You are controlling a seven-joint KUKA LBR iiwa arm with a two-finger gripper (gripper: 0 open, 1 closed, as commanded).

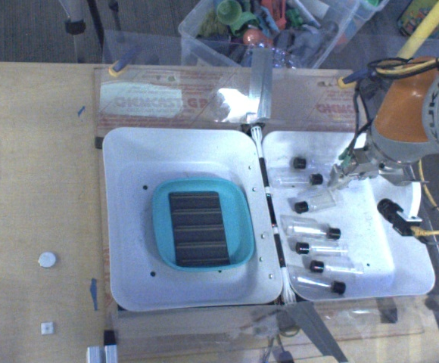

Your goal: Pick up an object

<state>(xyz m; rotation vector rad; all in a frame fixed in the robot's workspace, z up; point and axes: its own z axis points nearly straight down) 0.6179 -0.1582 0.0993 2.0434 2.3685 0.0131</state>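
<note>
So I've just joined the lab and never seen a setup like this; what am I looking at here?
One camera, fixed above the bench, looks down at a slant. The grey arm with the orange band is a robot reaching in from the right; its gripper hangs low over the right bin. That bin holds several clear tubes with black caps. The left bin holds a teal tray carrying a dark ribbed block. Whether anything is gripped is too small to tell.

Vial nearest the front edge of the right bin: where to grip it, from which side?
Grip the vial mid-body on the clear tube, clear of its black cap, coming straight down. It lies flat, roughly left-right, so probably close across its narrow width. The right bin wall is close.
</note>
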